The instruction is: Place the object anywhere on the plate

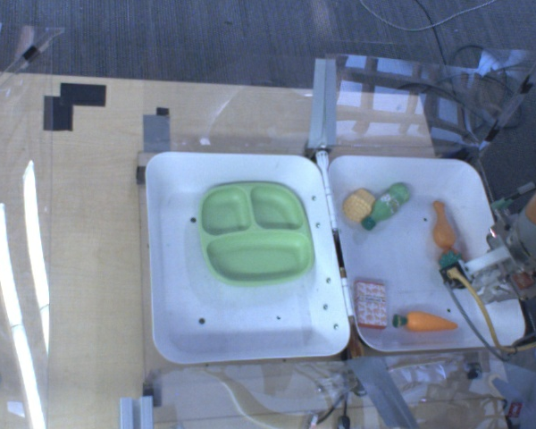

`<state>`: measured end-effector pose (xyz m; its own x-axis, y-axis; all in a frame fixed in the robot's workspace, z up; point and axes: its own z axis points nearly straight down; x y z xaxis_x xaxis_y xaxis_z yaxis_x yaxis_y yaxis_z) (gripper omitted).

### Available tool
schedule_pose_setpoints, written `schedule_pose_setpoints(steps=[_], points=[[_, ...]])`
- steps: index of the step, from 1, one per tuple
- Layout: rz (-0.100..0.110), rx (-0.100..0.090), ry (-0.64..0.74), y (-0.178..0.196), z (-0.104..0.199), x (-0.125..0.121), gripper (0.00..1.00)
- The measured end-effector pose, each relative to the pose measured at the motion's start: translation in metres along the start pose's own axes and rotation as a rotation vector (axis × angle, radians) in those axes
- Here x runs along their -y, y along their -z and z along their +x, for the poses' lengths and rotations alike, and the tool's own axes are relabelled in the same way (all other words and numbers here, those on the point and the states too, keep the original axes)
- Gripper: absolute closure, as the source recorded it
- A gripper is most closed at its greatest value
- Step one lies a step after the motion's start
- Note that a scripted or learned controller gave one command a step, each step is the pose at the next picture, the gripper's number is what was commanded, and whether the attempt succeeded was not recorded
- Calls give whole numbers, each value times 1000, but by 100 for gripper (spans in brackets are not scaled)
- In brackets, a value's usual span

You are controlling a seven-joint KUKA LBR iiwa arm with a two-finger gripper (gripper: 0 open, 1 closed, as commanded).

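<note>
A green plate (255, 233) with three compartments lies in the left bin (174, 329); nothing is on it. In the right bin (402, 275) lie a yellow corn piece (358, 206), a green bottle (386, 205), an orange gourd-shaped toy (443, 227), a carrot (424, 323) and a small red and white packet (370, 303). My gripper (507, 271) hangs over the right rim of the right bin, to the right of the orange toy and above the carrot. Nothing shows in its grasp.
A metal divider (332, 231) separates the two bins. Clear plastic panels and cables (429, 105) stand behind the right bin. The wooden bench (71, 266) stretches to the left.
</note>
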<state>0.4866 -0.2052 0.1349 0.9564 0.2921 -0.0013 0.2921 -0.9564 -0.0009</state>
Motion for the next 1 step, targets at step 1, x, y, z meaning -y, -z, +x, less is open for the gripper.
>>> schedule_pose_setpoints(steps=[1], points=[[1, 1, 9, 10, 1, 1, 100]])
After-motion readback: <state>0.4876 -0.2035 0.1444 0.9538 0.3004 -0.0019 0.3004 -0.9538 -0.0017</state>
